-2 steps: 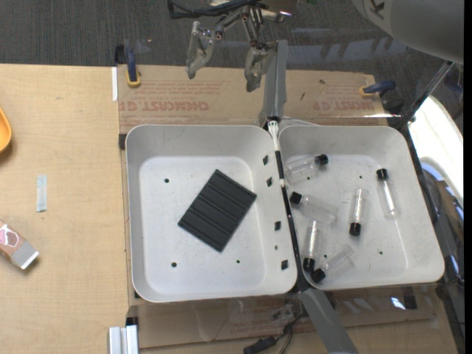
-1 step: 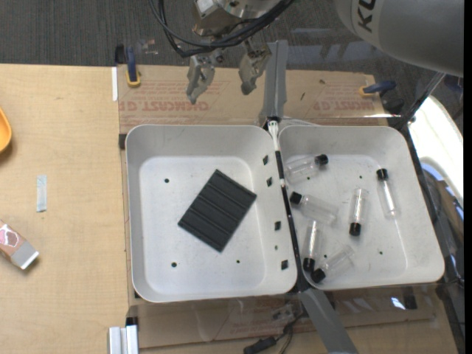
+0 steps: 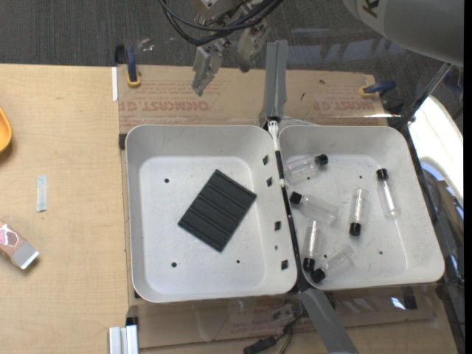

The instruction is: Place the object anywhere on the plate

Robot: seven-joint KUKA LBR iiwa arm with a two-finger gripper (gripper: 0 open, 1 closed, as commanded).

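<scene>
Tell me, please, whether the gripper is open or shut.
Open: the gripper hangs above the bins with its two fingers apart and nothing between them.

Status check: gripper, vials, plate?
Gripper open, empty, high behind the bins. Vials loose in right bin. Black ribbed plate in left bin, nothing on it.

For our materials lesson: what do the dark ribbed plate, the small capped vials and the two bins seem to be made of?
Dark ribbed rectangular plate: probably matte plastic or rubber; parallel grooves, no shine.
Small clear vials with black caps: transparent glass or plastic; the bin shows through.
Shallow white bins: likely moulded plastic; smooth, rounded corners.
</scene>
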